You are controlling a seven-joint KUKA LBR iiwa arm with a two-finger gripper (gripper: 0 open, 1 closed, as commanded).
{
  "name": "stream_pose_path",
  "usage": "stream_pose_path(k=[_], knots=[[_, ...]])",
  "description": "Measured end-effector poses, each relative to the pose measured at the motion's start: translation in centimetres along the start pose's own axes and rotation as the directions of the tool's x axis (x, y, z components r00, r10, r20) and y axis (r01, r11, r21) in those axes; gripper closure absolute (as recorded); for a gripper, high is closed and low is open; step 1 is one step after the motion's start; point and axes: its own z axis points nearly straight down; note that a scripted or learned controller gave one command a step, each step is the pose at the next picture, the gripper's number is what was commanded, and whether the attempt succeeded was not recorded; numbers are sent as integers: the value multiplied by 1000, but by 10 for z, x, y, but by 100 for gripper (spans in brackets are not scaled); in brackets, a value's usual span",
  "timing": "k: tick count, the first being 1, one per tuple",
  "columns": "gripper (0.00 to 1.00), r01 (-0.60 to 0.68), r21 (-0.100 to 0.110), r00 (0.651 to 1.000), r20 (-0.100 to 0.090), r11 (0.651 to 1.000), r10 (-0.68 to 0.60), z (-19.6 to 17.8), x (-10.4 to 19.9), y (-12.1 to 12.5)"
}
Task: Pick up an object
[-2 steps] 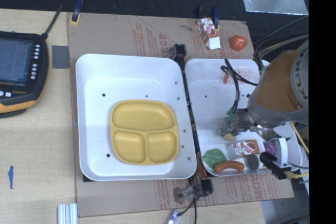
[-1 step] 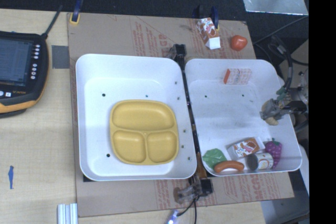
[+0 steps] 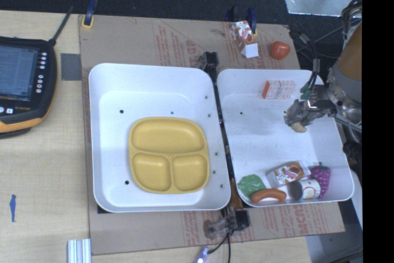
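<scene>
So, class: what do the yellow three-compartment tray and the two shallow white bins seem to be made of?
The yellow three-compartment tray: likely moulded plastic, matte, with rounded edges and soft shading. The left white bin and right white bin: probably thin formed plastic, smooth, with rounded corners and a slight sheen.

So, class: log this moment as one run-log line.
arm: over right bin | gripper: low near a small tan object | grasp: unconfirmed | left bin: yellow tray

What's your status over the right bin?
Gripper low in right bin, something pale at its tips; grasp unconfirmed. Toy pile at near edge. Small box apart, not blocking.
</scene>
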Motion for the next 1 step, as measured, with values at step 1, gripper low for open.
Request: stream_pose_path(k=[1], knots=[[100, 1, 3, 1000, 0, 1000, -1, 25, 49, 27]])
